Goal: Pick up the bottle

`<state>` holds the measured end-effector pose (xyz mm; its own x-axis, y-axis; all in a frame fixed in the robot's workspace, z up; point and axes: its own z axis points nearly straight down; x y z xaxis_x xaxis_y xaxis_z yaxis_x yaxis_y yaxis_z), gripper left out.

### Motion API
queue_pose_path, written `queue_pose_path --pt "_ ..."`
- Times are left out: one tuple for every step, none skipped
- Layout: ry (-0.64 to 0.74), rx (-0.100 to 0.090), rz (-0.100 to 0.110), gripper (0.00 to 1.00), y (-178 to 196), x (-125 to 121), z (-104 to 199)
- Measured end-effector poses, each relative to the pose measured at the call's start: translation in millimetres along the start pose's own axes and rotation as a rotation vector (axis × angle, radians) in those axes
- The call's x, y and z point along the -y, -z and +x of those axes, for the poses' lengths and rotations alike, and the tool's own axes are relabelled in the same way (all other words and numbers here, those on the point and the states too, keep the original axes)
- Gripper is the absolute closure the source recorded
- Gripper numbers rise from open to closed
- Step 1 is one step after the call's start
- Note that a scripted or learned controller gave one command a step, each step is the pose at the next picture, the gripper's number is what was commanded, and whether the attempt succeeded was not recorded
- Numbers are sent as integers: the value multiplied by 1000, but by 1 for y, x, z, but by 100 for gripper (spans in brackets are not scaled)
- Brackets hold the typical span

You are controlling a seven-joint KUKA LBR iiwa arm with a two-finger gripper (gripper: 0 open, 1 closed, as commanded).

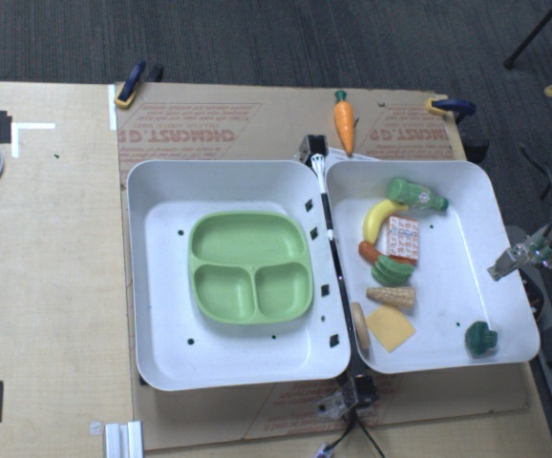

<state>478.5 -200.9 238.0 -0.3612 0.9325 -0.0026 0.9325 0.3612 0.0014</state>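
Note:
The bottle (pixel 415 196) is green with a pale cap and lies on its side near the far wall of the right bin (pixel 457 275). It touches the top of a yellow banana (pixel 378 220). My gripper (pixel 513 260) hangs at the right bin's right rim, low against the view's edge and well apart from the bottle, to its right and nearer the front. Nothing shows between it and the bin floor below.
Beside the banana sit a red-and-white carton (pixel 403 239), a red sausage (pixel 369 252), a green slice (pixel 392 271), a cone (pixel 392 297), a cheese wedge (pixel 392 329) and a green lump (pixel 481 339). The left bin holds a green divided plate (pixel 252 267). A carrot (pixel 343 122) lies behind the bins.

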Motion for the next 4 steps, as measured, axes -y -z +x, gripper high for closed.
queue_pose_path --pt "208 -2 1 100 10 -18 48" --pt "756 0 -1 100 16 -6 16" --pt "667 -2 0 100 -15 -1 4" --pt "580 -2 0 100 -24 5 -12"
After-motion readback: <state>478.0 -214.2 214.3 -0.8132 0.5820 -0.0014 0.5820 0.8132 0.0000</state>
